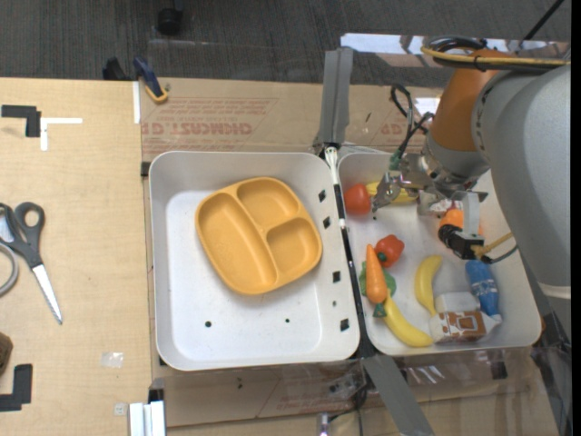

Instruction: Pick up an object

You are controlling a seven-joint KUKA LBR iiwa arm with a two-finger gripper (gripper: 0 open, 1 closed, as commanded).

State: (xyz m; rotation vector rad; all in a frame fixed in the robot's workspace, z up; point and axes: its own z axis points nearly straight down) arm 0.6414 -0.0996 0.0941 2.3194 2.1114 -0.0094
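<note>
The left bin [172, 271] holds a yellow divided plate [259, 234]. The right bin [519, 321] holds toy food, with the gripper [392, 189] at its 11 o'clock, its opening unreadable.

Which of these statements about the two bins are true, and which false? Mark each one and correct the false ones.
1. The yellow divided plate lies in the left bin. True.
2. The carrot lies on that plate. False: it lies in the right bin, near the wall between the bins.
3. The claw is over the right bin's far end. True.
4. Scissors lie inside the left bin. False: they lie on the bench, left of the bins.
5. Two bananas lie in the right bin. True.
</note>
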